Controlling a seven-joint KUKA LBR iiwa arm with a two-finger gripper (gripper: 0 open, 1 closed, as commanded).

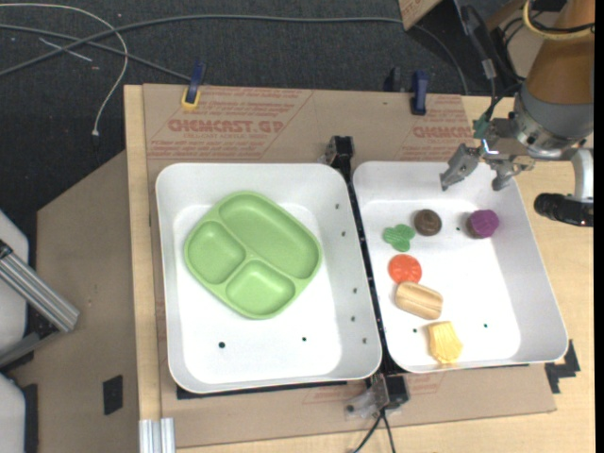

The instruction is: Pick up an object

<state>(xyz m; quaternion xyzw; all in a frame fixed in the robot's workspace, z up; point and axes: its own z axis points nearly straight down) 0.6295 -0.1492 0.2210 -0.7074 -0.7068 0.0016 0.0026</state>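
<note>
gripper (pixel 479 173) at upper edge of right bin (pixel 528 281), fingers spread apart, nothing between them. purple ball (pixel 483 223) in right bin just below gripper, not touching. brown ball (pixel 427 222) left of it, green piece (pixel 399 237) beside that. orange-red ball (pixel 405 269), tan bread roll (pixel 418 300), yellow piece (pixel 444 341) in column toward near edge. left bin (pixel 189 347) holds green divided plate (pixel 252 253), three compartments.
</note>
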